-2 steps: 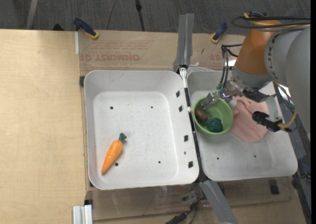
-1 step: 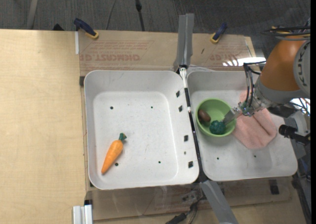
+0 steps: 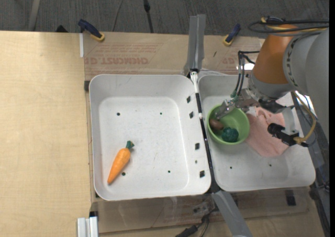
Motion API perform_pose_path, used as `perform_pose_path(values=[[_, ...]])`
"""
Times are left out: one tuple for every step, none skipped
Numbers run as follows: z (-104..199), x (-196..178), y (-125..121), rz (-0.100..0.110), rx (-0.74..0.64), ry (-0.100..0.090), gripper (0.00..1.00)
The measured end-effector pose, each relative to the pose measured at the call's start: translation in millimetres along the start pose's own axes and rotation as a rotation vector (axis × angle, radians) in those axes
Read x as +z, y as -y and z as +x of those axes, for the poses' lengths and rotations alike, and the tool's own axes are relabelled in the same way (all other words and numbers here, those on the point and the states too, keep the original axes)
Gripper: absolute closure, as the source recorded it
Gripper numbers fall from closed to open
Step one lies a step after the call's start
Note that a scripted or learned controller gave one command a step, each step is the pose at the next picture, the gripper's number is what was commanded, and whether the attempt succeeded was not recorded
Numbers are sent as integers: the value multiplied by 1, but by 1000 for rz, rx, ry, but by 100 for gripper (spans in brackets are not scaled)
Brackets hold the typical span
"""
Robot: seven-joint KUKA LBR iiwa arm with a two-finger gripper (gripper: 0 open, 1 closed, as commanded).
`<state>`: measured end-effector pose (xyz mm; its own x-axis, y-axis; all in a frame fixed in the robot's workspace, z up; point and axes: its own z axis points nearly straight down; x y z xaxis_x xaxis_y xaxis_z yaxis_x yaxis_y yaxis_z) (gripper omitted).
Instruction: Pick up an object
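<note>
gripper (image 3: 226,109) sitting over the green bowl (image 3: 236,119) in the right bin (image 3: 261,176), can't tell whether it's gripping anything, toy carrot (image 3: 119,161) lying in the left bin (image 3: 141,87), pink cloth (image 3: 266,135) touching the bowl

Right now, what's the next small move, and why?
Probably lower slightly into the green plastic bowl: the gripper sits at its rim above a small brown object and a teal object, with nothing visibly between its fingers.
</note>
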<state>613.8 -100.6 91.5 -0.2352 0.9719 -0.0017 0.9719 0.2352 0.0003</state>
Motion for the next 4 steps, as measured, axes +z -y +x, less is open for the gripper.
perform_pose_path(values=[[6,0,59,1,-44,-1,0],[-1,0,11,1,-49,-1,0],[15,0,75,2,-57,-2,0],[29,0,134,2,-175,-2,0]])
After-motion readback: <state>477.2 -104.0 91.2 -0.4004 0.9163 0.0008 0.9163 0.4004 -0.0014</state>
